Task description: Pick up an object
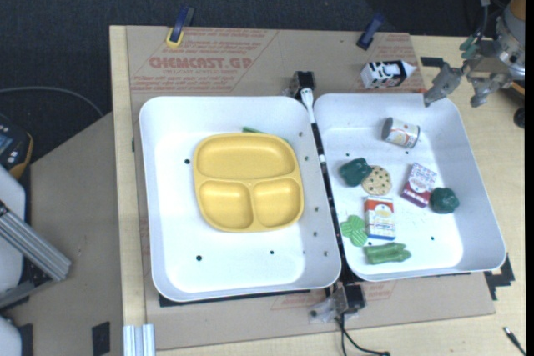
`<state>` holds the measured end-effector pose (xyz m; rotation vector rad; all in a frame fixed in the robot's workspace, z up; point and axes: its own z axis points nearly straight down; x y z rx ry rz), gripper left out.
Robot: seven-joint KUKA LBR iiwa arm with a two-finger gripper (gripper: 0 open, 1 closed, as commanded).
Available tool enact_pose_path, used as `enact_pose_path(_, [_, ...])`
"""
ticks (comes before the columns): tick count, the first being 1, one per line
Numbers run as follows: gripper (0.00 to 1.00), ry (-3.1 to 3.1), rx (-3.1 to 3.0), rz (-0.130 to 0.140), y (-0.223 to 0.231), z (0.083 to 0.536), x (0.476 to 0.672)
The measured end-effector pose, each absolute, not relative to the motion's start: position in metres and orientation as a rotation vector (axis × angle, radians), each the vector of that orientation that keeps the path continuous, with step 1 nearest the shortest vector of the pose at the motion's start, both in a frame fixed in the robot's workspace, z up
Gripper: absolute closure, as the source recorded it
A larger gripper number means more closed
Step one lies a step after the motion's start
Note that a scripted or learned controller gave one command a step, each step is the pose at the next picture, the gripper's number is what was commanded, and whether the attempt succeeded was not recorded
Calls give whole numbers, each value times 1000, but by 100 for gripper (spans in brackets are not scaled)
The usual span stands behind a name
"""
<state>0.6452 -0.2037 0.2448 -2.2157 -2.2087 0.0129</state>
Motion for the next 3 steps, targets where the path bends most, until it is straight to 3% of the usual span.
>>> enact_pose_path(1, [0, -2221, -2221, 1, -203, 254, 648])
enact_pose_path(3, [0, -2220, -2216, 5, -210, 165, 656])
